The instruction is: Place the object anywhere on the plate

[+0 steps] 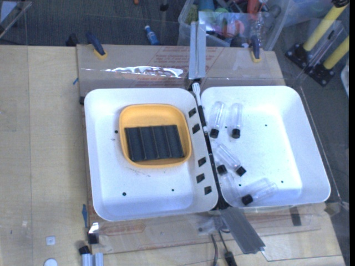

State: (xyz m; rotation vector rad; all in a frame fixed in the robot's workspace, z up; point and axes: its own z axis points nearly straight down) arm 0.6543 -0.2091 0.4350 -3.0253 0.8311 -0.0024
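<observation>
You are looking first at the left bin, the one farther from the side the tool reaches in from. There the plate is already carrying a dark ribbed block. If that block is your object, the task is looking done. In the right bin, four capped vials are lying loose, well apart from the plate. If one of them is the object, everything is remaining. You cannot tell the tool's state or load.
</observation>
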